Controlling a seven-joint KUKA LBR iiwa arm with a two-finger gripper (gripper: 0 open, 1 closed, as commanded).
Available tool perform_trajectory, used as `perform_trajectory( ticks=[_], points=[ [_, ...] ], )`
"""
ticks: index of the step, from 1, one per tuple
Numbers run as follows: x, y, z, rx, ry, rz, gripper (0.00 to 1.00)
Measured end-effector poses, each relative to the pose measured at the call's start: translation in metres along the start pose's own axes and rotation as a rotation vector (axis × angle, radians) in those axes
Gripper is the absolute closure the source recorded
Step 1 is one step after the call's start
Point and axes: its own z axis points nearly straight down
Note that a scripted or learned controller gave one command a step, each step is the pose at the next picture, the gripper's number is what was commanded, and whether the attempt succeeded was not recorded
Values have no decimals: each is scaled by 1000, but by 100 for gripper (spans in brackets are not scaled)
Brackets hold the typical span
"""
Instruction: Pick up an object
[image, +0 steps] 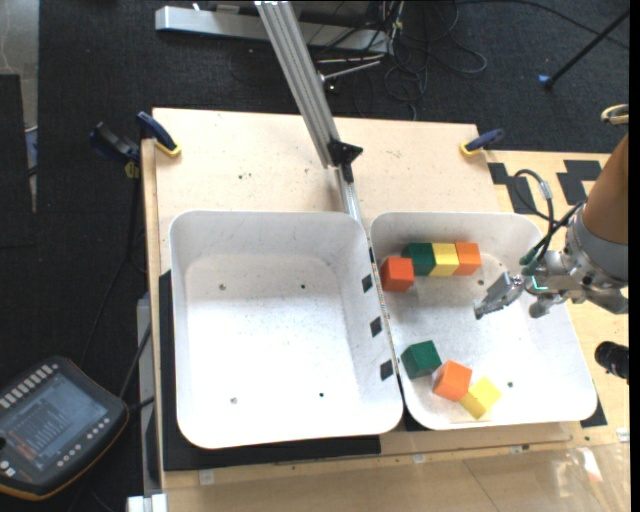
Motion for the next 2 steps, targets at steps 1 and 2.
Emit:
perform_trajectory(
  ticks=[1, 2],
  points=[
    [0, 1, -2, -4, -1, 2, 0],
    [-3, -8, 49, 0, 0, 4, 0]
  ],
)
